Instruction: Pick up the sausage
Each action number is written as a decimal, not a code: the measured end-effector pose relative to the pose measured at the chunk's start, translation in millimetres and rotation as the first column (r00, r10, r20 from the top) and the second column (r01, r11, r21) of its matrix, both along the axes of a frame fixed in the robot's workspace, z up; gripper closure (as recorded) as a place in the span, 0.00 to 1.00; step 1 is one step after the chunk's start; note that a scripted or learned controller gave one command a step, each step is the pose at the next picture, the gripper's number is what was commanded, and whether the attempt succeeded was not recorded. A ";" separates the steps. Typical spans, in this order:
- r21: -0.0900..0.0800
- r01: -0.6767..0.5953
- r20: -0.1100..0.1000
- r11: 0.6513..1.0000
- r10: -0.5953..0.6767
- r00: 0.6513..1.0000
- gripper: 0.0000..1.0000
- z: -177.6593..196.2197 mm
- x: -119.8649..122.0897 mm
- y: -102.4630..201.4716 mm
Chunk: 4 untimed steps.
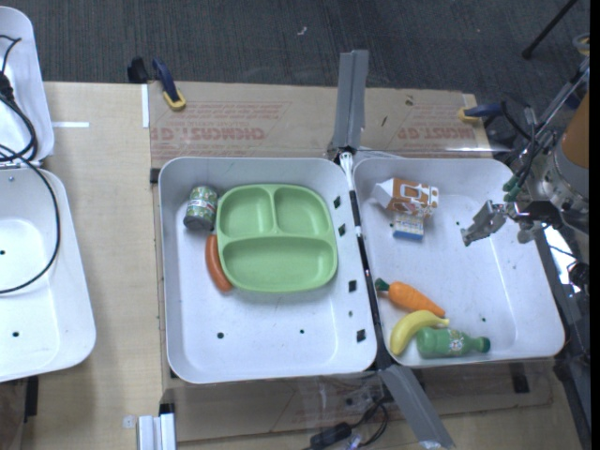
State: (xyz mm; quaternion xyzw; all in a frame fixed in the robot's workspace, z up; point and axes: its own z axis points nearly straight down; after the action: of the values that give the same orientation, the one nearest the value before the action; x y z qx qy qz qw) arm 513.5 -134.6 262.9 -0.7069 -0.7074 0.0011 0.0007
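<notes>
Slim orange sausage (217, 263) touching smooth green 3-compartment plate (277, 237).

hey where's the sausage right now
The sausage lies in the left bin, tucked against the left edge of the green plate, just below the small can.

A wooden bench (103, 401) bears two white bins, left (272, 345) and right (506, 279), side by side

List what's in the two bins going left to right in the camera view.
Can → sausage → green plate → carton → hand. The carrot, banana and bottle overlap, so they are left out.
</notes>
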 end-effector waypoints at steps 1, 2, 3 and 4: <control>0.000 -0.106 -0.001 0.994 0.106 0.994 0.00 -72.9 71.5 54.8; 0.001 -0.491 0.001 0.871 0.491 0.871 0.00 -84.5 61.1 34.2; -0.001 -0.461 0.003 0.887 0.461 0.887 0.00 -71.6 122.0 104.5; -0.001 -0.482 0.004 0.876 0.482 0.876 0.00 -149.1 84.8 39.0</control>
State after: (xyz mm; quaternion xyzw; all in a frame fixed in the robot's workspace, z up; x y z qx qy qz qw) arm 598.4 -95.7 113.9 -0.5087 -0.8609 -0.0001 -0.0007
